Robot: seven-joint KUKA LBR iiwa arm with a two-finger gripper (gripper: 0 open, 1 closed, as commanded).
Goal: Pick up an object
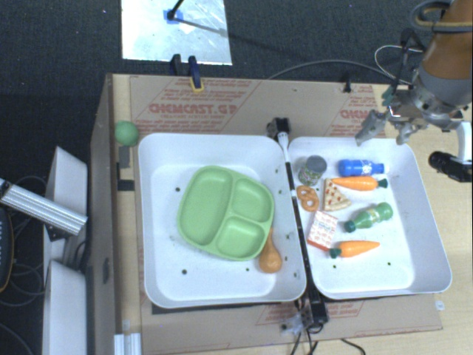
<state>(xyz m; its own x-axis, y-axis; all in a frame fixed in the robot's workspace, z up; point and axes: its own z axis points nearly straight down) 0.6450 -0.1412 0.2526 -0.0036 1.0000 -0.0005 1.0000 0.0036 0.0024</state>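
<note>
**Hovering above the right bin, nothing lifted yet**

Hanging over the far right corner of the right white bin (432, 265), the grey two-finger gripper (390, 126) holds its jaws spread wide with nothing between them, so the pick looks not yet begun: descent, closing and lift all appear to remain.

No single target is named. The candidates lie in the right bin: a blue plastic bottle (361, 168) nearest the jaws, an orange toy carrot (360, 184) just near of it, a grey round can (313, 168) to the left, a brown pretzel (307, 197), a toy pizza slice (335, 197), a green bottle (371, 216), a small red-and-white packet (322, 231) and a second orange carrot (354, 248).

The left white bin (159, 198) holds a green divided plastic tray (225, 211) with a tan pear-shaped toy (270, 257) touching its near right edge.
</note>
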